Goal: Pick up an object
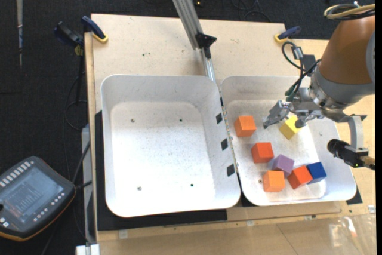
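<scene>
My gripper (pixel 283 121) hangs over the back of the right bin (pixel 340 188), its two fingers spread open. A small yellow block (pixel 290 128) lies right by the fingertips, slightly toward the right one; I cannot tell whether it touches them. An orange cube (pixel 245 126) sits to the gripper's left. In front lie a red-orange cube (pixel 262 152), a purple block (pixel 283 163), another orange cube (pixel 274 180), a red cube (pixel 300 177) and a blue cube (pixel 316 171).
The left bin (pixel 119 146) adjoins the right one along a raised shared wall (pixel 224 140). A slanted metal pole (pixel 185 3) reaches down to the bins' back edge. Clamps sit at the board's back corners. A teach pendant (pixel 30 194) lies at the lower left.
</scene>
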`<control>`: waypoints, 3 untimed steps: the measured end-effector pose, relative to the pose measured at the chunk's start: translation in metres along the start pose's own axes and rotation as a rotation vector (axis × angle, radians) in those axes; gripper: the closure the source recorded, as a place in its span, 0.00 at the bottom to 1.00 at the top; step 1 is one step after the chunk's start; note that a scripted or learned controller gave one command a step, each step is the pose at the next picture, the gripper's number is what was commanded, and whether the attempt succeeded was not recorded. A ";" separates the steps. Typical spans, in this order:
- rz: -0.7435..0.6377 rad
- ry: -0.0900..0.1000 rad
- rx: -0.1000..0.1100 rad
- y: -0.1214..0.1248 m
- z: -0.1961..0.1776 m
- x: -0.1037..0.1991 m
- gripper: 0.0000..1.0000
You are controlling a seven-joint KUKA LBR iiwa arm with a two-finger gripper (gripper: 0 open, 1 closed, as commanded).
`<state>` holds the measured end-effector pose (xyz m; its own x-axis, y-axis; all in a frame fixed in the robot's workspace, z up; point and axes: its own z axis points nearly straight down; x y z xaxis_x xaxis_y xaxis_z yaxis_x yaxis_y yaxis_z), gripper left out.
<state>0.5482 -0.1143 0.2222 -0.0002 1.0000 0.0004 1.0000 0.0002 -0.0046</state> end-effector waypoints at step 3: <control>0.001 0.000 -0.005 -0.004 0.094 0.001 1.00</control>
<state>0.5435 -0.1135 0.1281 0.0006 1.0000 0.0000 1.0000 -0.0006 0.0001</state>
